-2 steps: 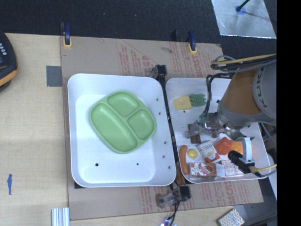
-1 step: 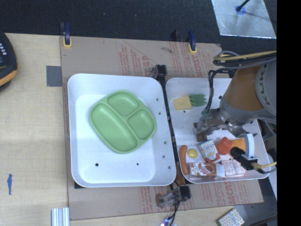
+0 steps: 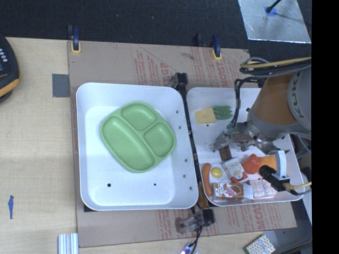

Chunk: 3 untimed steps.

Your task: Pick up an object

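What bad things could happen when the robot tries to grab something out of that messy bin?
The grey two-finger gripper hangs low over the right white bin, where small toys lie packed together. It might catch two at once, like the orange carrot-shaped toy and the yellow round toy touching it. It could also nudge the yellow block against the bin wall, or close on nothing.

A pale wooden bench [image 3: 37, 157] bears a brown cardboard sheet [image 3: 132, 62], with dark floor [image 3: 132, 7] beyond.

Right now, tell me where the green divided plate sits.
The green divided plate lies in the left white bin, roughly at its middle, well apart from the claw over the right bin.
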Motion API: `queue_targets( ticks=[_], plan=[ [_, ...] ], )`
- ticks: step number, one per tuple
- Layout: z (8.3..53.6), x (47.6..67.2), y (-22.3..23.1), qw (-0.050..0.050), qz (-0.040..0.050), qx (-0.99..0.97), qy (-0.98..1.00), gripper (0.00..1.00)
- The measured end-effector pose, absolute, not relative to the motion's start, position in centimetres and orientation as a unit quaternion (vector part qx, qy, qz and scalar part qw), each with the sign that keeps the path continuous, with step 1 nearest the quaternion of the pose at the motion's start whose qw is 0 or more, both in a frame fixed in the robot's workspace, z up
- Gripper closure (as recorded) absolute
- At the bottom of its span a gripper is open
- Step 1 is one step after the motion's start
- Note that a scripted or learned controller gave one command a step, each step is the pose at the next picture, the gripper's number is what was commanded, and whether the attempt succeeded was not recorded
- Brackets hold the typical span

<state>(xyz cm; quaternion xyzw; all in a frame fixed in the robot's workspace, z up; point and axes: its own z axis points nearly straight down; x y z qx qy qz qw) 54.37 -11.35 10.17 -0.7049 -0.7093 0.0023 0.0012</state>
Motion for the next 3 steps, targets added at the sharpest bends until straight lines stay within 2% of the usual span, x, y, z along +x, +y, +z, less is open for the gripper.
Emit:
queue_targets(
  ticks=[1,2,3],
  plan=[
    [11.2,54.4,-11.4,0.001,0.0028,-0.705,-0.71,1.0],
    [11.2,54.4,-11.4,0.001,0.0031,-0.704,-0.71,0.0],
    [9.2,54.1,-11.4,0.002,0.0017,-0.706,-0.709,0.0]
  ],
)
